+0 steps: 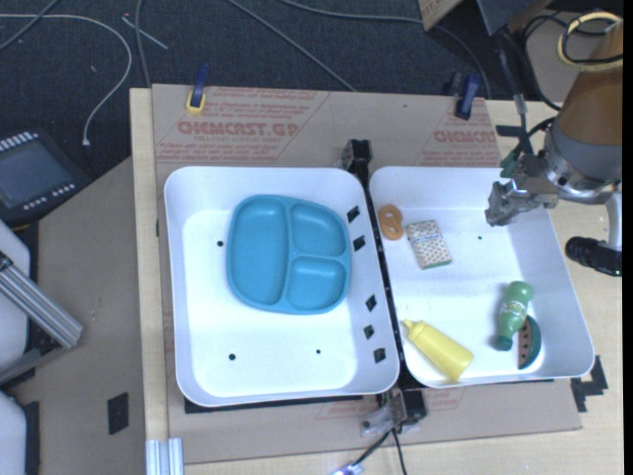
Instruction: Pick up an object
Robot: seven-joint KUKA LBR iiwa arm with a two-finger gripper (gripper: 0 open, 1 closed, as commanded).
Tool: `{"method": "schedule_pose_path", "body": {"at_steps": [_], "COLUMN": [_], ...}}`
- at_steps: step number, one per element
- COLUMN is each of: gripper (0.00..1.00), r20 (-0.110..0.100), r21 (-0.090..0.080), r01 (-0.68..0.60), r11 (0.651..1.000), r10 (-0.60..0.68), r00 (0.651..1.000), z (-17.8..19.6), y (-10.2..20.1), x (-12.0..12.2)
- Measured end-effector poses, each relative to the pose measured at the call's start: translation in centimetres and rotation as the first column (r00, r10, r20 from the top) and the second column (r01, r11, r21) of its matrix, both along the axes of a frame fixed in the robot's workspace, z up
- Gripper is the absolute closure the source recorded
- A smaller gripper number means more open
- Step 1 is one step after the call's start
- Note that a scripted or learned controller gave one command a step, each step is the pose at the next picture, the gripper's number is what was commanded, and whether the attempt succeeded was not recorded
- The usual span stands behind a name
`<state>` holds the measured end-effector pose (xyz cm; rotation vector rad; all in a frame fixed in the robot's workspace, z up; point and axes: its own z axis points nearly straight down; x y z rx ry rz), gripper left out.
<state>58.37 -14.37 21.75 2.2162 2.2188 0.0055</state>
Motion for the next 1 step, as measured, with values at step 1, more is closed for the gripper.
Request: {"method": "schedule_pose_path", "body": {"at_steps": [1], "gripper": [1.00], "r20": [-0.003], "r21": [0.001], "r01": [0.000], "r11": [1.000], "r10": [0.000], "r00": [1.000], "z": [3.01], "y": [0.01], "x": [0.08]}}
